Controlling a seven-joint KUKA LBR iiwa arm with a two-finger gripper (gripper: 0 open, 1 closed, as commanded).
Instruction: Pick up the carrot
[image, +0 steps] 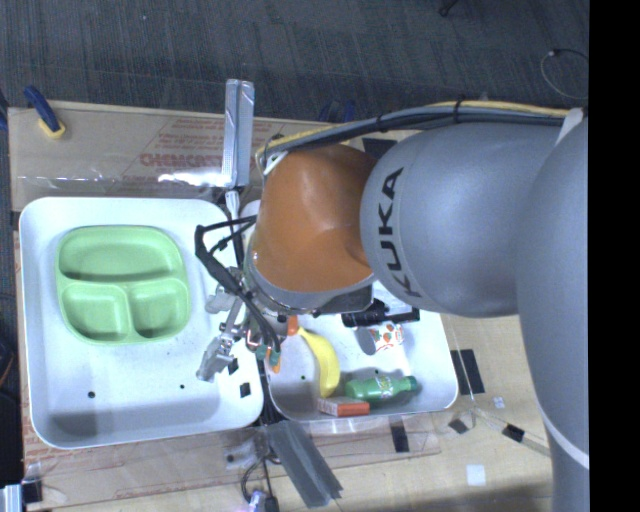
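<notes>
What I take for the carrot (344, 408) is a short orange-red piece lying flat at the front of the right bin (440, 395), just below a banana and a green bottle. My gripper (212, 336) hangs over the right edge of the left bin (40, 330), well to the left of the carrot and apart from it. Its fingers (208, 366) stand open with nothing between them. The arm's orange band (305, 225) and grey body cover most of the right bin.
A yellow banana (322, 362), a green bottle (382, 386) and a white carton (388, 340) crowd the right bin beside the carrot. A green compartment tray (122, 280) lies in the left bin's far half. A ridge (262, 395) divides the bins.
</notes>
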